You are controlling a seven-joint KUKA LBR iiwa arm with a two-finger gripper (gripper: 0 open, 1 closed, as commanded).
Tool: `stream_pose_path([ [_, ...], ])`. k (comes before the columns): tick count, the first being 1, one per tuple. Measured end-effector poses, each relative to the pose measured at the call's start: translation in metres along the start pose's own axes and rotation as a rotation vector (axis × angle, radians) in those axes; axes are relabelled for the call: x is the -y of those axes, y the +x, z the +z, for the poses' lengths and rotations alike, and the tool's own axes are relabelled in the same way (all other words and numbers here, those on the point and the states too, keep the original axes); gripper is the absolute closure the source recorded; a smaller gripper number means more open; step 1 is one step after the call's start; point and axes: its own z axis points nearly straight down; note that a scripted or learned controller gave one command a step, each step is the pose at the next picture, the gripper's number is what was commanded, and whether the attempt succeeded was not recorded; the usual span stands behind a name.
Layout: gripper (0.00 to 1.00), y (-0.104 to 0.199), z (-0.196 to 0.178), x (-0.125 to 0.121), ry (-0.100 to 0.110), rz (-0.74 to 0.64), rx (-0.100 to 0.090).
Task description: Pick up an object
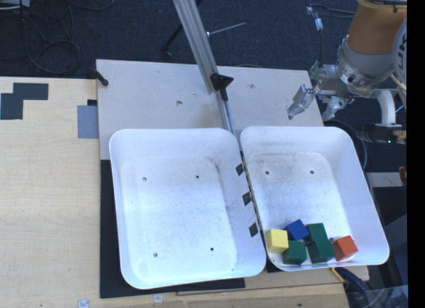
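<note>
Several small blocks lie bunched in the near corner of the right bin (358,167): a yellow block (277,239), a blue block (297,228), a tall green block (319,241), a smaller green block (294,253) and an orange-red block (344,247). They touch one another. My gripper (315,103) hangs above the bench just beyond the right bin's far edge, well away from the blocks. Its fingers stand apart, open, with nothing between them.
The left bin (126,167) sits beside the right one, joined by a divider with black clips (246,197). A slanted aluminium rail (199,41) rises from the back of the bench. Cables lie on the dark floor behind.
</note>
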Motion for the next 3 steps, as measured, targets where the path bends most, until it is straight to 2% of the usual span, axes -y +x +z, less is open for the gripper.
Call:
stream_pose_path([
  [1,0.00,-0.003,0.110,0.016,0.007,0.007,-0.002],
  [2,0.00,-0.004,0.104,0.014,-0.002,0.010,0.000],
  [3,0.00,0.015,0.199,0.082,-0.004,0.010,0.000],
])
